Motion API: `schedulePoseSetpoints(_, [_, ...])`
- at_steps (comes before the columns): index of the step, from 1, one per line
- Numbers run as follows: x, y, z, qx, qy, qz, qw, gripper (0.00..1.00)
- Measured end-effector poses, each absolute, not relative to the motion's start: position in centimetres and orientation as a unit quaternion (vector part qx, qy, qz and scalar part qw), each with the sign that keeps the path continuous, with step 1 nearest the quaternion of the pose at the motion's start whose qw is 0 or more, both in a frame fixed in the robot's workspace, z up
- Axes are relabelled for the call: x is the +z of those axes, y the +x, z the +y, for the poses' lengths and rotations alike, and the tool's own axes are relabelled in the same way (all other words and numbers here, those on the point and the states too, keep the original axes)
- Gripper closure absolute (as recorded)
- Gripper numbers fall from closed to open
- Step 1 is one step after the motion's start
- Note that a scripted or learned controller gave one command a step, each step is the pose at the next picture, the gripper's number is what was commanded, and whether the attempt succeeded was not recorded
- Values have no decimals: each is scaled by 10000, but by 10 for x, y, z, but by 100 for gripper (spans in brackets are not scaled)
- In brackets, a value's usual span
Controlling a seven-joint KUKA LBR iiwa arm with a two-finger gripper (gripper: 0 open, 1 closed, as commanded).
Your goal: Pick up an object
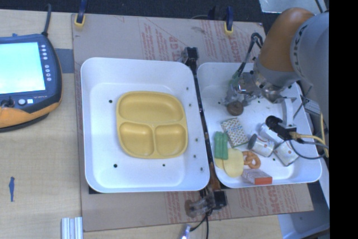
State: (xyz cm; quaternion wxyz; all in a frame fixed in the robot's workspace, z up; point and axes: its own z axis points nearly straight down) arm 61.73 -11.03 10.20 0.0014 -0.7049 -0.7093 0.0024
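My gripper [239,92] hangs low over the far left part of the right bin [208,120], below the arm's orange band [282,36]. A small brown round piece [235,107] lies right under its tip; I cannot tell if they touch. Toward the near side of the same bin lie a checkered card [234,130], a green block [221,145], a pale yellow piece [232,163], an orange ring-shaped piece [252,160], a reddish block [258,178] and a small silver cylinder [253,141].
The left bin [95,120] holds a yellow divided plate [151,123]. A tablet-like pendant [25,78] lies on the bench at far left. Clamps [80,13] hold the cardboard under the bins along the far edge.
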Motion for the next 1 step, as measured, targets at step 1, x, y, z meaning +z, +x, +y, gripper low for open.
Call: schedulePoseSetpoints(1, [193, 633, -33, -4, -7056, -7086, 9, 100])
